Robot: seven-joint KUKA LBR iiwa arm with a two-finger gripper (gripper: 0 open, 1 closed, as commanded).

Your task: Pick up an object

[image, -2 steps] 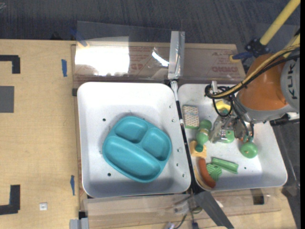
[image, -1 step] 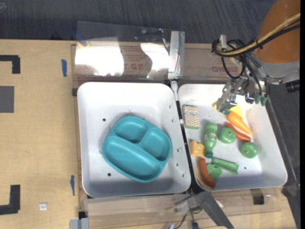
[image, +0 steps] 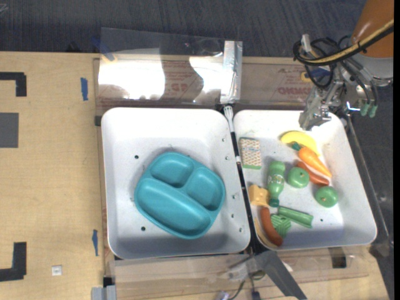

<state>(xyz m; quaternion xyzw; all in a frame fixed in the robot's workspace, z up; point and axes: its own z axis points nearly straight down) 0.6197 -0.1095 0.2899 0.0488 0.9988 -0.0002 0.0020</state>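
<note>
The wooden bench bears two white bins side by side: left bin; right bin.

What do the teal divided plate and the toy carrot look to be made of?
The teal plate looks like moulded plastic with a smooth, slightly matte finish: even colour, rounded compartment walls, soft highlights. The carrot also looks like plastic, glossier, with a uniform orange skin and bright sheen, though a rubbery material cannot be ruled out. Both lie in white bins that look like plastic too.

Divided tray in left bin
</note>
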